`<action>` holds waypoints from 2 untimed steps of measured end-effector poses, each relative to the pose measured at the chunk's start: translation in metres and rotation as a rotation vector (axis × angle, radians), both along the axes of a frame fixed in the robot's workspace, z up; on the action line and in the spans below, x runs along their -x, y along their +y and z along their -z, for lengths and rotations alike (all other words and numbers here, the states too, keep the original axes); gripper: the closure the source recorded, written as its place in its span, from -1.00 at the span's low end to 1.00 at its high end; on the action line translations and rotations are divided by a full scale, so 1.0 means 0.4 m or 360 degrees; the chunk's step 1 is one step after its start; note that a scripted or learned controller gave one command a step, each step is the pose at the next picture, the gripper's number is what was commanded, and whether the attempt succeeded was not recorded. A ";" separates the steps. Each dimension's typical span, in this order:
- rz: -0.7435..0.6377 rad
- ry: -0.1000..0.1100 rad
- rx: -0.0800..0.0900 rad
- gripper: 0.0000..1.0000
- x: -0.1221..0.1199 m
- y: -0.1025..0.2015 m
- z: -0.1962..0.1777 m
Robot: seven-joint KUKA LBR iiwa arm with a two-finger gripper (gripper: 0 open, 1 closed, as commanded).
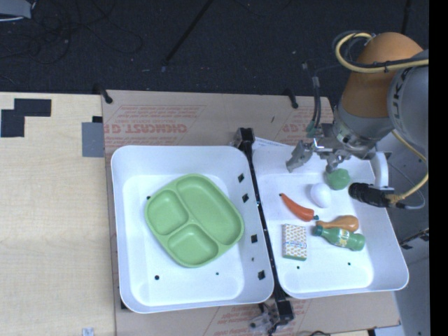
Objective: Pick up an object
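The claw (316,156) hung wide open over the right bin (392,271), and it needed to straddle the green ball (339,179) squarely before closing.

Clearly a robotics lab or test bench, not a home. Shown by the grey industrial arm (392,82) with orange band and looped cables, two white bins (133,187) clamped side by side on taped cardboard sheets (168,121), a plywood benchtop (49,222) marked with black squares, dark carpet (175,26) strewn with wires, and toy props laid out as test pieces.
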State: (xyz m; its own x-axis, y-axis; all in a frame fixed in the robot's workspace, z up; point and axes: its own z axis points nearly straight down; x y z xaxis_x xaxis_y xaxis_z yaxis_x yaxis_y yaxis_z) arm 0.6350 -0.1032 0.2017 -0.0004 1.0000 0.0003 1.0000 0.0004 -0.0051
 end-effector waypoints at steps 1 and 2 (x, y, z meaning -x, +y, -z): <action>0.0001 0.0001 -0.0001 -1.00 0.006 0.012 0.108; 0.0003 0.0002 -0.0001 -1.00 0.011 0.014 0.215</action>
State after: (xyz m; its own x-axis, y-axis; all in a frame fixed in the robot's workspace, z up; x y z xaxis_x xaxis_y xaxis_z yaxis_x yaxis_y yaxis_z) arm 0.6307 -0.0974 0.1157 0.0016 1.0000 0.0006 1.0000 -0.0016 -0.0061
